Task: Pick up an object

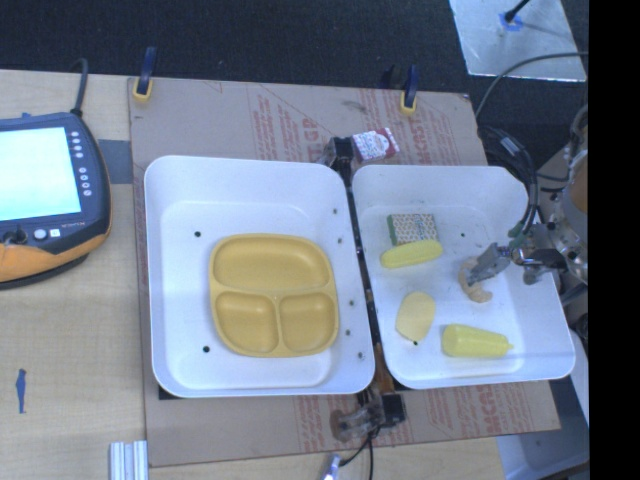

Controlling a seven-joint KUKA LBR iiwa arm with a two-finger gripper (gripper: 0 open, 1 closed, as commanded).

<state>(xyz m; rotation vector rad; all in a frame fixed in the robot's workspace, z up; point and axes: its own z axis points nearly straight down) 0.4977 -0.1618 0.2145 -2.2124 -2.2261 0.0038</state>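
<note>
My gripper (511,270) hangs low over the right side of the right bin (455,183), with the arm coming in from the right. It stands open, its two grey fingers (488,264) spread apart and nothing between them. A small tan object (479,291) lies on the bin floor just below the left finger, touching or nearly touching its tip. Also in this bin are a green sponge (412,228), a long yellow piece (410,255), a pale yellow oval piece (415,317) and a yellow cone-shaped piece (475,342).
The left bin (175,193) holds a yellow divided plate (273,294). A tablet-like pendant (45,193) lies on the bench at far left. A small red-and-white packet (373,145) sits behind the bins. Cables run near the arm at right.
</note>
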